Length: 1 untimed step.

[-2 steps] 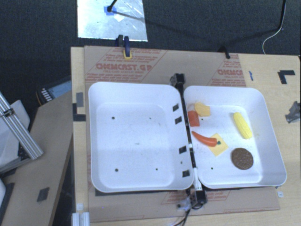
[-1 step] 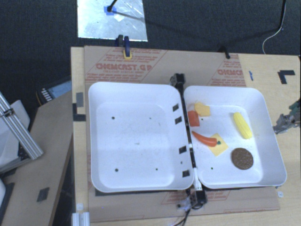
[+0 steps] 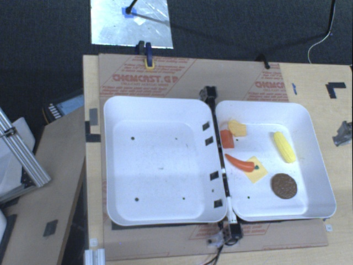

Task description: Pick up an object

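Bench (image 3: 309,76) bears right bin (image 3: 319,148) on the arm's side, so the loose targets lie within reach: disc (image 3: 284,186), corn (image 3: 284,147), slice (image 3: 257,173) touching pepper (image 3: 239,162), red block (image 3: 226,138); gripper (image 3: 343,132) parked outside the rim, its opening not discernible.
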### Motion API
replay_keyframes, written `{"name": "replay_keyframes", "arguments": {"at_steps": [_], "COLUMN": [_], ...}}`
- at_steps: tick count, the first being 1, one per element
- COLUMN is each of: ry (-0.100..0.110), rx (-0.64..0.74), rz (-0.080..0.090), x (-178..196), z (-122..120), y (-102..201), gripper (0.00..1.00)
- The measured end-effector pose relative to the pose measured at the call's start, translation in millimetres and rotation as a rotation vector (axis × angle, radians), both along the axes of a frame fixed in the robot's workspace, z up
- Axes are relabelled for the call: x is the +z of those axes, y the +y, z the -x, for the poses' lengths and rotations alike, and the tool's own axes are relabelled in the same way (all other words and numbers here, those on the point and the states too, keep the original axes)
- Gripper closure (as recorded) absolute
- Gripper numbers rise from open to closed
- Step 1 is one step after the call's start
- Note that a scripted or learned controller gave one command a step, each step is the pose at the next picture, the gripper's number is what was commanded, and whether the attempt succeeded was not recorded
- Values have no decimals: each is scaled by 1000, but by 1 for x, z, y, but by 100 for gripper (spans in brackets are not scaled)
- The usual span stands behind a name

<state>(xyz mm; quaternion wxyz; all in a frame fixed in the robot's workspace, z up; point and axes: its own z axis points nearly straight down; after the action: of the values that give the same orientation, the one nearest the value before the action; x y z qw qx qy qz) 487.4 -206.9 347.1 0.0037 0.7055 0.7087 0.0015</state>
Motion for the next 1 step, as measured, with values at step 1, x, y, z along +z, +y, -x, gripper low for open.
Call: {"name": "replay_keyframes", "arguments": {"at_steps": [1], "ry": [9], "rx": [-3], "rz": [-3], "x": [-61], "z": [1], "y": [1], "gripper": [100]}}
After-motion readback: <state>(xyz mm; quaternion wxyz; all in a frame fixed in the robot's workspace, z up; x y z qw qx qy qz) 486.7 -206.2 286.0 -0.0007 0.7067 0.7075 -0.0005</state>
